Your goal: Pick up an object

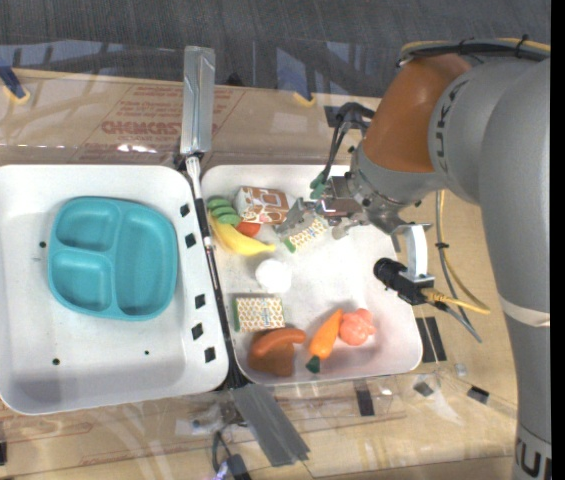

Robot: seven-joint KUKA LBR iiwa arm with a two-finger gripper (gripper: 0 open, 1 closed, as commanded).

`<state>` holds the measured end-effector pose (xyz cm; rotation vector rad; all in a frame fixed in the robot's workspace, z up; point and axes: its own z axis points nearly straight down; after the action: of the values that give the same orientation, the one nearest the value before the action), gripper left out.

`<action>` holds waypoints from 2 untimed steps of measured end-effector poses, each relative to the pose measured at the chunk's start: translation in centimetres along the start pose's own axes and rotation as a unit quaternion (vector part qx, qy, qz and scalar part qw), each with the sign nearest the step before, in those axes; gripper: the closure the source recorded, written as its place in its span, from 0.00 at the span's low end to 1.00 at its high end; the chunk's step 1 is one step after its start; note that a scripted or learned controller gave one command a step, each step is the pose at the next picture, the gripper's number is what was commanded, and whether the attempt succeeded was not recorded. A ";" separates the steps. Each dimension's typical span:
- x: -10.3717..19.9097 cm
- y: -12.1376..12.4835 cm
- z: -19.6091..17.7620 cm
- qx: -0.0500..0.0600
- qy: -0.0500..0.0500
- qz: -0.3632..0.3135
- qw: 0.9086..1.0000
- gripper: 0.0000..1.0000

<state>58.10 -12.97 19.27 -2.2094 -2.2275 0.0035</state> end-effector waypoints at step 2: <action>1.5 7.4 9.6 0.005 0.000 -0.061 0.998 0.00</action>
<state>65.45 -11.38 9.64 -2.0637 -2.3534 0.0158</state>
